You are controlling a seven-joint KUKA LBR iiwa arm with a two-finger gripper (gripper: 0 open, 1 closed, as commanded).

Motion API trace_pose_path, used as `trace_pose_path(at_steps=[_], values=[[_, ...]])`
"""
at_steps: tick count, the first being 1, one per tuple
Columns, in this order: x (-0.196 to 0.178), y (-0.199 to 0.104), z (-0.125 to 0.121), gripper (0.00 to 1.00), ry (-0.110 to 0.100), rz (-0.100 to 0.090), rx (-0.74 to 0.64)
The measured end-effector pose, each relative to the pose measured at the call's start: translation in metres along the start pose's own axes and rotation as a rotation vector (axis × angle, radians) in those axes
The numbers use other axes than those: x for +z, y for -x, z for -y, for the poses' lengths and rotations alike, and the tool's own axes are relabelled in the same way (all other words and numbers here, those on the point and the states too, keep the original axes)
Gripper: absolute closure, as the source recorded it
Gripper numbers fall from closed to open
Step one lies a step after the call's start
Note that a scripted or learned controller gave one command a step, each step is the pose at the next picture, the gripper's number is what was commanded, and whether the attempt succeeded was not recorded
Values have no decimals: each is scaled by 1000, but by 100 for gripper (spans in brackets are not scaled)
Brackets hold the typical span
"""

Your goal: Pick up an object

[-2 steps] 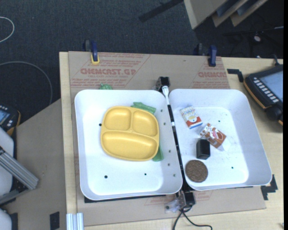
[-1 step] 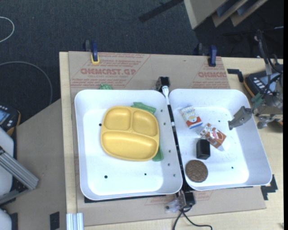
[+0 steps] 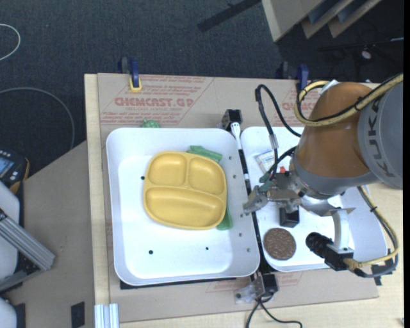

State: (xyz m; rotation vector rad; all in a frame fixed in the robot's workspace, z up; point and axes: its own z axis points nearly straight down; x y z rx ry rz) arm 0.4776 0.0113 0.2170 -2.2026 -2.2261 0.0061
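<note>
Dark blue-grey carpet (image 3: 96,38) covers the floor beyond the hand (image 3: 264,197). A thin pale cable (image 3: 64,102) loops across it, well off toward the view's left of the hand. The pale counter (image 3: 70,211) bears a brown cardboard sheet (image 3: 160,96) printed in red, with blue clamps (image 3: 133,70) on its far edge. Beige furniture (image 3: 320,19) stands beyond the hand, and a metal rail (image 3: 25,246) lies well to its left. The light is even.

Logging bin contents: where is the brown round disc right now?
In the camera view, the brown disc lies in the right bin, by its near-left corner, across the rim from the yellow plate in the left bin.
</note>
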Motion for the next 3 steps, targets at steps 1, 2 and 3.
trace_pose_path(at_steps=[1, 2, 3], values=[[-16, 7, -2, 100, 12, 4, 11], [-184, -16, -1, 100, 27, 2, 5], [-186, -16, -1, 100, 13, 5, 8]])
